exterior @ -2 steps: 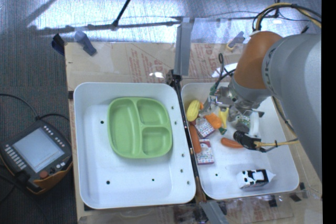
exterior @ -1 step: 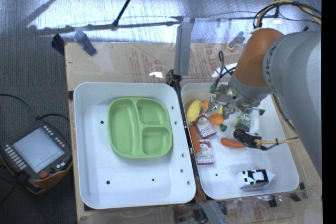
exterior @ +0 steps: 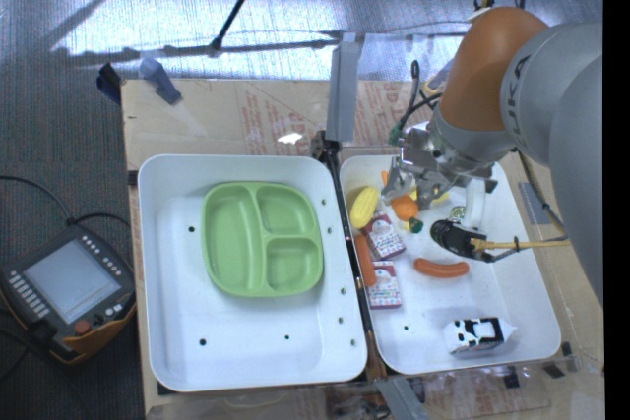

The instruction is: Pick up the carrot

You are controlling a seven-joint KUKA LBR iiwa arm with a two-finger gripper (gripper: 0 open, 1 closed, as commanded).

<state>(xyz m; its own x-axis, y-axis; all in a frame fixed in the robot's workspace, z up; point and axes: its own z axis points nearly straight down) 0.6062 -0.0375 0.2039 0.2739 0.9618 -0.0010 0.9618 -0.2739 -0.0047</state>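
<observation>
- Looks like the reach-in step: the hand [exterior: 413, 184] hovers low over the right bin [exterior: 522, 310], near its far edge.
- The carrot [exterior: 364, 261] lies along that bin's left wall; can't tell if the hand's open.
- Next, probably shift toward that wall and line up lengthwise.

Brown bench [exterior: 226, 118] carrying two shallow white bins side by side, touching along the middle: left bin [exterior: 177, 339], right bin [exterior: 522, 310]. Blue scrap of tape [exterior: 157, 79] at the bench's far left corner. Grey upright post [exterior: 342, 93] behind the bins.
</observation>
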